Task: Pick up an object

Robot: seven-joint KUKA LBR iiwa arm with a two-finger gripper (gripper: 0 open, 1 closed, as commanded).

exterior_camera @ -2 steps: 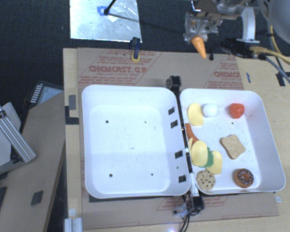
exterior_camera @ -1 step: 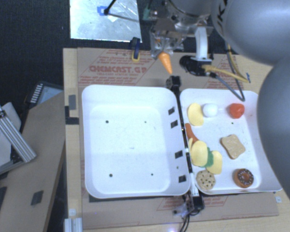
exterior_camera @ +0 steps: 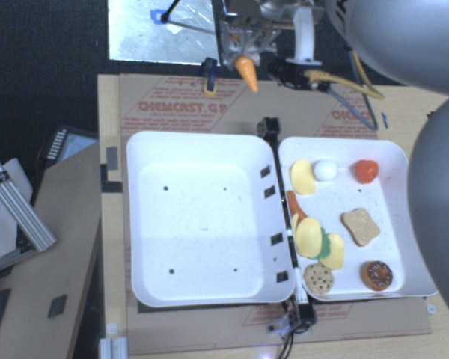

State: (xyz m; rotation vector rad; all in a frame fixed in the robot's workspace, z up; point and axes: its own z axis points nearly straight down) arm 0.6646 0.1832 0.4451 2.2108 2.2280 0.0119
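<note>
A: What's my feed showing, left to right?
B: Smooth white left bin [exterior_camera: 202, 223], then the gripper [exterior_camera: 243, 54] up top, clenched on a tapered orange toy carrot [exterior_camera: 246, 74]. Right bin [exterior_camera: 393, 159] has plastic food: round cookie [exterior_camera: 319, 279], toast slice [exterior_camera: 360, 226], glazed donut [exterior_camera: 377, 275].

The arm [exterior_camera: 404, 28] is cropped by the top and right edges, blurred throughout.
</note>
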